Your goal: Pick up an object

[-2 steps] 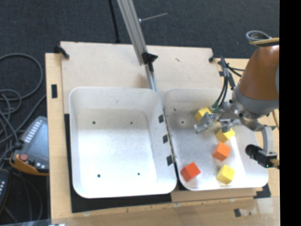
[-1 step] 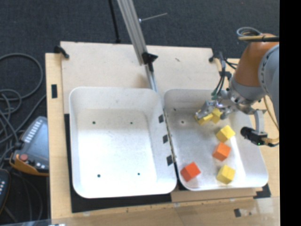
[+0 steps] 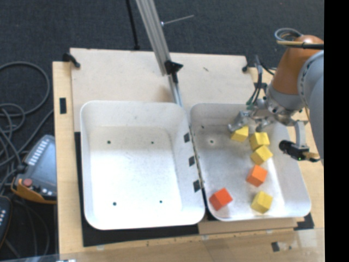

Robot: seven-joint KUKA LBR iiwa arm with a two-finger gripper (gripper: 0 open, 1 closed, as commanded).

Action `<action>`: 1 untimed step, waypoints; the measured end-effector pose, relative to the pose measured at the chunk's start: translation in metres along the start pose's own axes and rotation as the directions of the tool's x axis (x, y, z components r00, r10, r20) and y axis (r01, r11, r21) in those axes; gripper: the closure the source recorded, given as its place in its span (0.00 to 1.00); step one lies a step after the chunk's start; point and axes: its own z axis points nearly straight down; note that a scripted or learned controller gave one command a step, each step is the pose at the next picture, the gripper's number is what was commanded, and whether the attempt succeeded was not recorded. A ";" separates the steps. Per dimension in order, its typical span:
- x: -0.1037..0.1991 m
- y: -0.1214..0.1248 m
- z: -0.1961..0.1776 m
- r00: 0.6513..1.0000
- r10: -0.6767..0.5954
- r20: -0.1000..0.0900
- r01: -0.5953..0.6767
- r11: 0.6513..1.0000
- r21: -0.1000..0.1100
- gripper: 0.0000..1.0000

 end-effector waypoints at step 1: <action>-0.001 0.001 -0.010 1.000 -0.005 0.003 0.005 1.000 0.000 1.00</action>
